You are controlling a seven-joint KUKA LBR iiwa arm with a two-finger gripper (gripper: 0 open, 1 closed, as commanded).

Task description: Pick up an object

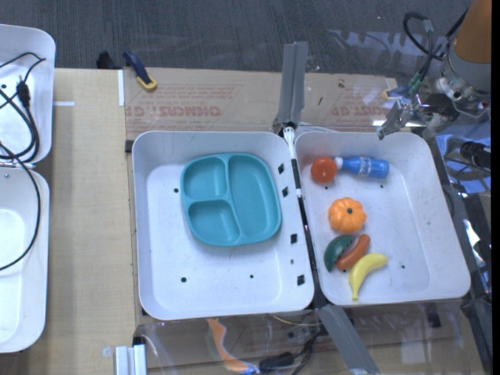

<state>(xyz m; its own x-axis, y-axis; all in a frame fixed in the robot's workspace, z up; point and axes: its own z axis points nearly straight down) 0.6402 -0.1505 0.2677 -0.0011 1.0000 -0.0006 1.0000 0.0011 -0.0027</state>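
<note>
**Gripper above far right corner, 5 items in right bin**

Parked at the upper right of the camera view: grey arm (469,45) with orange band, wrist tangled in cables. Gripper (400,117) poised over the far rim of the right bin (426,233), near its back corner. Fingers too small and cluttered to judge, so grasp state: cannot tell. Nothing visibly between them.

Inside the right bin, 5 toy items, all well apart from the gripper. Nearest the far wall: blue bottle (362,166) lying on its side, white cap touching an orange-red tomato (323,170). Just below: small orange pumpkin (347,215). Closer to the near wall, clustered and touching: dark green vegetable (337,250), reddish sausage (354,250), yellow banana (365,269).

In the left bin (156,287): teal divided plate (231,198) with 3 compartments, set slightly askew, nothing on it.

Beyond the bins: brown cardboard sheet (211,104) on the bench, blue-and-yellow clamp (139,72) at its corner.
</note>
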